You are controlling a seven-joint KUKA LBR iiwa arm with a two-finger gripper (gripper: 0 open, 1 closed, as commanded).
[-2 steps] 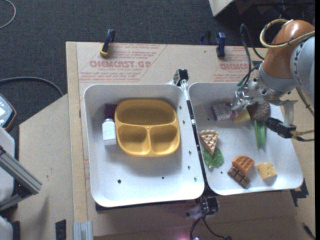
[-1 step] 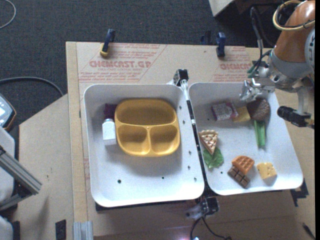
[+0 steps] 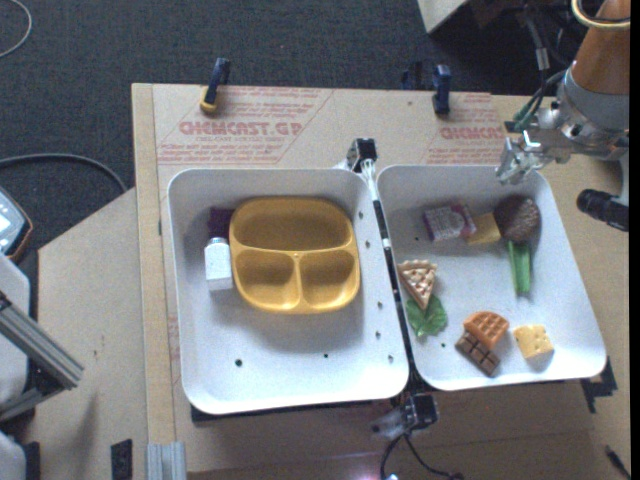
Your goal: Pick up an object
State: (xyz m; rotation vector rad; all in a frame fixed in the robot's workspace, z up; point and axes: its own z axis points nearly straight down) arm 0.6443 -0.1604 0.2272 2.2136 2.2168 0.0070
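Observation:
The right bin (image 3: 575, 308) holds several toy foods. A purple packet (image 3: 447, 221), a yellow block (image 3: 485, 230) and a brown round piece (image 3: 516, 216) lie at its far side, with a green stick (image 3: 520, 266) just below them. A pizza slice (image 3: 418, 281) and a green leaf (image 3: 428, 316) lie by the left wall. Near the front are a waffle (image 3: 485, 326), a chocolate piece (image 3: 478, 353) and a cheese wedge (image 3: 533, 342). My gripper (image 3: 515, 163) hangs over the bin's far right rim, above and slightly behind the brown piece, with nothing visibly in it.
The left bin (image 3: 190, 348) holds a yellow divided tray (image 3: 294, 253), with a white bottle (image 3: 219, 264) and a dark purple item (image 3: 220, 218) beside its left edge. Two clamps (image 3: 214, 85) (image 3: 440, 88) stand on the board behind the bins.

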